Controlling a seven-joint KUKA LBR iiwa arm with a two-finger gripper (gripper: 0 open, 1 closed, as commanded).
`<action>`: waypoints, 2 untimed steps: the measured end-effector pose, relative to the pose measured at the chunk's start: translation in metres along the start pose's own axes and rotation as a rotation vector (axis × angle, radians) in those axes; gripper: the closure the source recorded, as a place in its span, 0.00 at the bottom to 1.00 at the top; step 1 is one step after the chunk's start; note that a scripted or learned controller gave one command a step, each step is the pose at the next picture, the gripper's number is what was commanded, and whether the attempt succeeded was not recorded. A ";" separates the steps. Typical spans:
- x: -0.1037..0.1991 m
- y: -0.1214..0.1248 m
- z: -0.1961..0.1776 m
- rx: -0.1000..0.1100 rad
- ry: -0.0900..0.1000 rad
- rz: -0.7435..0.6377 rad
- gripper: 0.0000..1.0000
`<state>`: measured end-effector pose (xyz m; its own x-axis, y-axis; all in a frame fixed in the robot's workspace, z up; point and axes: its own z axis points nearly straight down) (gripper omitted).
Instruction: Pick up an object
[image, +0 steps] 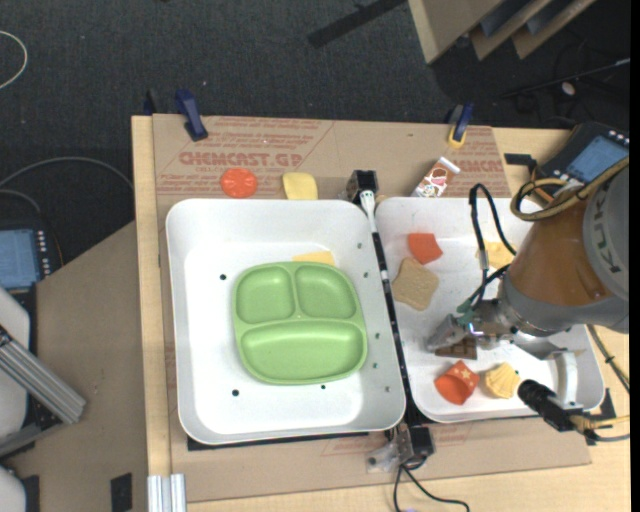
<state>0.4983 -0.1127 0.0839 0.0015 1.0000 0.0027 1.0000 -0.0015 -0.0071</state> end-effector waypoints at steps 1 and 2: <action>-0.001 0.003 -0.011 -0.008 -0.003 -0.001 1.00; 0.102 0.080 -0.107 -0.023 0.002 -0.016 1.00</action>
